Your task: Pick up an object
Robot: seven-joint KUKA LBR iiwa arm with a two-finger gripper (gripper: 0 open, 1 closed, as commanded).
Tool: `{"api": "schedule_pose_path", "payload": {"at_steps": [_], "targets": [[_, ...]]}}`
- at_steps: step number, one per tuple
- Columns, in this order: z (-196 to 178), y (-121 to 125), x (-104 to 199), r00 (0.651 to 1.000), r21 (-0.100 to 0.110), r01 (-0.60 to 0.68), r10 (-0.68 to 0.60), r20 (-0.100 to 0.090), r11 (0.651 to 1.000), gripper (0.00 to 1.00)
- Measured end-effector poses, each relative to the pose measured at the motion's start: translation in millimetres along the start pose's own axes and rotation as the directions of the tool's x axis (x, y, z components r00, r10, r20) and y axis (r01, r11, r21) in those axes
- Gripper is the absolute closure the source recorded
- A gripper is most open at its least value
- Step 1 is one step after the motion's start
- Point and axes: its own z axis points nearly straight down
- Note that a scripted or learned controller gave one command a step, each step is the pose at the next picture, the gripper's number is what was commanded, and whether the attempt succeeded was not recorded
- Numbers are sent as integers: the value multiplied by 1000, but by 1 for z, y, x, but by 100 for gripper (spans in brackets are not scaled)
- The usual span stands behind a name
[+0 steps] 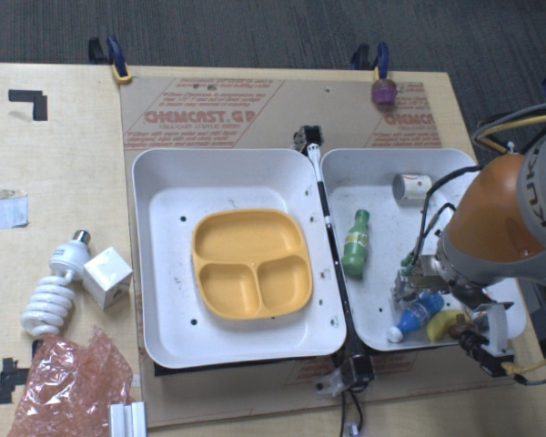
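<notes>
Here the gripper hangs low in the right bin, w/ the blue bottle & a yellow item just near it, prob. lining up a grab; can't tell if fingers are apart or together.

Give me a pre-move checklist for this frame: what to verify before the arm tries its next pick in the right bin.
1. Hand is over the right bin: ok.
2. A target lies near it, the blue bottle: ok.
3. Something is held in the hand: cannot tell.
4. Blue bottle is clear of neighbours: not ok, a yellow object sits against it.
5. Green bottle lies apart from the hand: ok.
6. Yellow divided plate sits in the left bin, away from the arm: ok.
</notes>
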Motion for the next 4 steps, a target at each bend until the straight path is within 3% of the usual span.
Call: {"api": "schedule_pose_path", "payload": {"at_steps": [1,2,3,4], "targets": [[-10,1,-1,1000,-3,-2,2,1,1000,100],[-100,58,50,1000,-1,3,-3,1,1000,100],[-100,58,50,1000,-1,4,-4,1,1000,0],[-12,6,17,1000,-13,2,-2,2,1000,0]]}}
